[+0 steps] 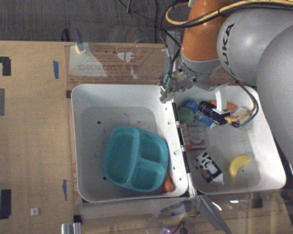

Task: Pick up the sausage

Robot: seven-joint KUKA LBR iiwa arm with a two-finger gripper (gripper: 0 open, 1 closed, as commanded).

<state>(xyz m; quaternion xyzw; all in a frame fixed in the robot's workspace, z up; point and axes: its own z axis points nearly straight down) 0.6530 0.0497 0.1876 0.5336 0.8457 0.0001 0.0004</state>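
Observation:
An orange-brown rounded end [168,184], which looks like the sausage, peeks out from under the lower right corner of the teal divided plate [135,158] in the left bin [88,106]. Most of it is hidden by the plate. My gripper [167,90] hangs over the top of the wall between the two bins, far above the sausage in the view. Nothing shows in its grasp.
The right bin [263,179] holds a green lump [186,115], a blue thing [190,104], a pink-and-white packet [193,136], a black-and-white box [208,166] and a yellow banana [240,164]. The arm covers that bin's upper right.

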